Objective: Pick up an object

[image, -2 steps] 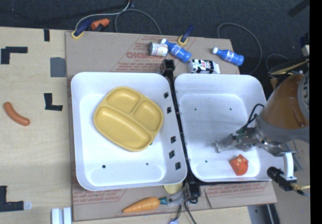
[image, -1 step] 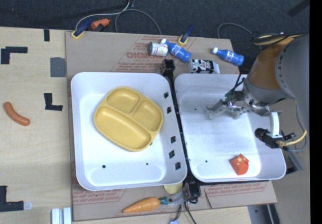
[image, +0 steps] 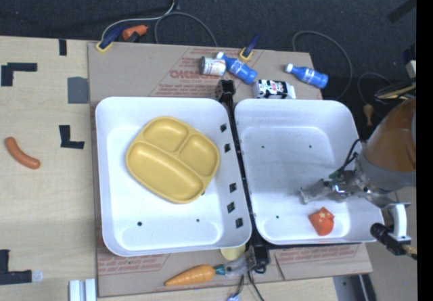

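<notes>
A toy sausage [image: 21,153] is lying on the wooden bench [image: 40,225] at the far left, well apart from the bins; a clamp with an orange handle [image: 122,35] is gripping the far left corner of the cardboard sheet [image: 145,70] under the bins. The left bin [image: 115,225] is holding a yellow sectioned plate [image: 173,158], which is sitting flat toward the bin's far side; a toy carrot [image: 191,275] is lying on the cardboard just beyond the near edge of this bin. Along the far edge of the cardboard a small white bottle [image: 212,65] and a blue bottle [image: 241,70] are lying touching or nearly touching; a black-and-white carton [image: 274,88] is resting just to their right against the far rim of the right bin [image: 291,113], and a second blue bottle [image: 308,76] is lying further right.

In the right bin a red strawberry-like object [image: 323,220] is sitting near the near right corner, on the bin floor; the gripper [image: 316,190] is hanging just beyond it on the far side, reaching in from the right on the grey arm [image: 387,157]. Its metal fingers are pointing left, low over the bin floor, and how far apart they are standing cannot be told; nothing is showing between them, and the red object is lying apart from them.
</notes>
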Robot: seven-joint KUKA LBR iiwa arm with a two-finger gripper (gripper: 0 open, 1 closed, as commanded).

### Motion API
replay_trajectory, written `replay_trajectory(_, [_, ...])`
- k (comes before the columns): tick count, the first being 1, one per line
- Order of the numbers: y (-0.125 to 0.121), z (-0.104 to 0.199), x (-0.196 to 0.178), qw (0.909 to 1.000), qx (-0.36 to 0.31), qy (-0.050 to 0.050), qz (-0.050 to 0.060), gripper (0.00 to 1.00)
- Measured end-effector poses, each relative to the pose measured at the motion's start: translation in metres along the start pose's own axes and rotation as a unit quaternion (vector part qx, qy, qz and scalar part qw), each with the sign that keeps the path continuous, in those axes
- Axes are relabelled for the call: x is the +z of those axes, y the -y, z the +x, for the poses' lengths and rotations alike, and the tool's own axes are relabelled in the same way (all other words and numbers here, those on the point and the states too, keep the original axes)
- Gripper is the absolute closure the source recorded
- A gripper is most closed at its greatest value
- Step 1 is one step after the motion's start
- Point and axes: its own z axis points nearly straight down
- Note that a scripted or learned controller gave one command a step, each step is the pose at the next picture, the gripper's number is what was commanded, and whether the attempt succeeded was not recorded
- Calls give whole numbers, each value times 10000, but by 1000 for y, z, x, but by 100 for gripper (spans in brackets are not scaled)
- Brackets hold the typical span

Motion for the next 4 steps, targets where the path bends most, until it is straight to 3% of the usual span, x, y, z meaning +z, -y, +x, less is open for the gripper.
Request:
replay_trajectory(1, [-84,49,1,10000,-56,5,-9,0])
replay_trajectory(2, [-161,123,-34,10000,-78,-25,-12,0])
replay_trajectory(3, [-148,121,4,10000,-36,-7,20,0])
replay_trajectory(4, [-187,119,3,10000,-46,-17,18,0])
